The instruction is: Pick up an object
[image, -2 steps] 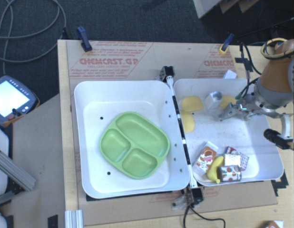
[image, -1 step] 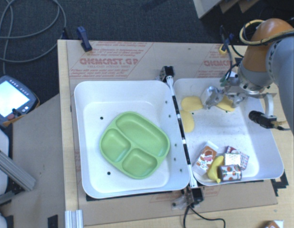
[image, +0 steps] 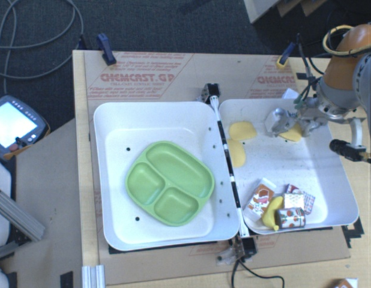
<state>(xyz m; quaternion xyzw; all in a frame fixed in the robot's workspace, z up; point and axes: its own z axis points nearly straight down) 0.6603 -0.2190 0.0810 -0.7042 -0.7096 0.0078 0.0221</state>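
Observation:
My gripper (image: 286,123) hangs low over the far part of the right bin (image: 329,179), reaching in from the right. A small yellow piece (image: 292,135) lies right at its tip, partly hidden by it; whether it is held cannot be made out. Two more pale yellow pieces (image: 241,131) (image: 238,153) lie by the bin's left wall. At the bin's front sits a cluster: a yellow banana (image: 271,212), a red-and-white carton (image: 260,198), another carton (image: 299,200) and a small can (image: 290,219).
The left bin (image: 113,131) holds a green divided plate (image: 169,182). A black-clipped divider (image: 224,155) runs between the bins. Blue clamps (image: 105,48) (image: 285,54) grip the bench's far edge. A tablet (image: 14,126) lies off the bench at the left.

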